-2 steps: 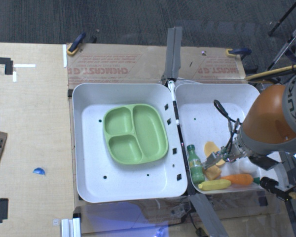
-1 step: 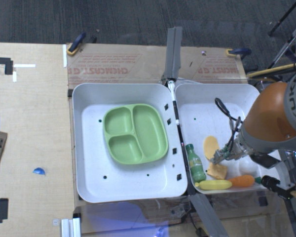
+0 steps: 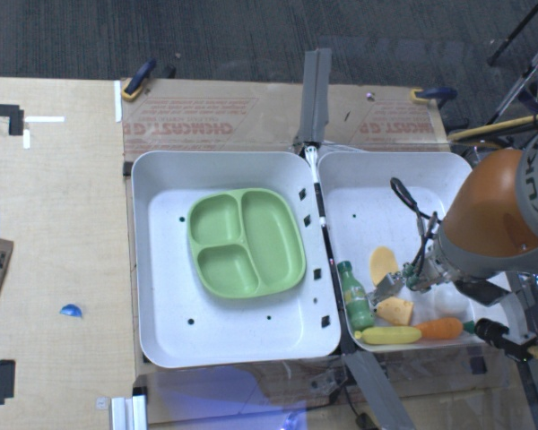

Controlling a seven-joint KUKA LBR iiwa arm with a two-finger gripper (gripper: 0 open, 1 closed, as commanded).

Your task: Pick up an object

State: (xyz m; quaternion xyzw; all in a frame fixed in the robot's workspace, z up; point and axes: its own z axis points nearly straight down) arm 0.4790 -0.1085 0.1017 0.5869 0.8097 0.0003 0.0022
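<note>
Your gripper [image 3: 396,281] is down in the right bin [image 3: 377,173], low among the toy food; you cannot tell from this angle whether it is clenched or released, because the wrist hides much of it. Just beneath it sits a yellow-tan wedge [image 3: 394,311], possibly a cheese or bread piece, and that looks the likeliest target. It is probably light, hollow plastic, stiff and a little slick, so take it across its flat faces, not its tapered edge. The green bottle [image 3: 354,296] stands just beside, with the banana [image 3: 391,335] and carrot [image 3: 442,329] crowding the front wall. The green divided plate [image 3: 247,242] lies in the left bin [image 3: 161,267].
</note>
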